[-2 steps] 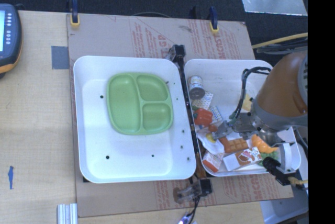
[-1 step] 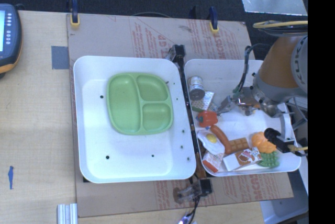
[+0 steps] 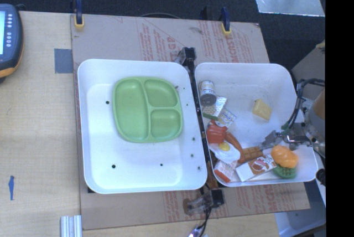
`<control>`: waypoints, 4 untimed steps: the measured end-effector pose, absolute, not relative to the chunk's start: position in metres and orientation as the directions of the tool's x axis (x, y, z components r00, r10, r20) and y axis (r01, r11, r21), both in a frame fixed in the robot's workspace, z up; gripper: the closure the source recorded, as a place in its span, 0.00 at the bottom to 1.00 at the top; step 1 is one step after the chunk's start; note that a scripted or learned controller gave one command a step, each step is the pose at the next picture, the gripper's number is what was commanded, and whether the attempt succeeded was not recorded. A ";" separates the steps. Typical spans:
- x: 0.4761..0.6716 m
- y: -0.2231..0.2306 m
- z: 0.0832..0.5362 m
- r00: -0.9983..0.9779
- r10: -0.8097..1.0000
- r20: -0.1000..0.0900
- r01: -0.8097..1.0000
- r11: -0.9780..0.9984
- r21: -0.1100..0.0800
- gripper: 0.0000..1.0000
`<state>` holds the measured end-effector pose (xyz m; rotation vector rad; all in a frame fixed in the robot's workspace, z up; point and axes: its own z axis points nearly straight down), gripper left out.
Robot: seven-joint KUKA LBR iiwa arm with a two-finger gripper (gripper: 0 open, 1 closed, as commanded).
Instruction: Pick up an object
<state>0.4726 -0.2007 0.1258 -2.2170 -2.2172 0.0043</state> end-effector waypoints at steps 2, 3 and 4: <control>0.662 -0.145 0.094 -0.009 1.000 -0.002 1.000 0.009 0.008 0.00; 0.539 -0.144 0.092 -0.002 1.000 0.001 1.000 0.002 -0.009 0.00; 0.502 -0.128 0.092 -0.001 1.000 -0.002 1.000 0.001 -0.003 0.00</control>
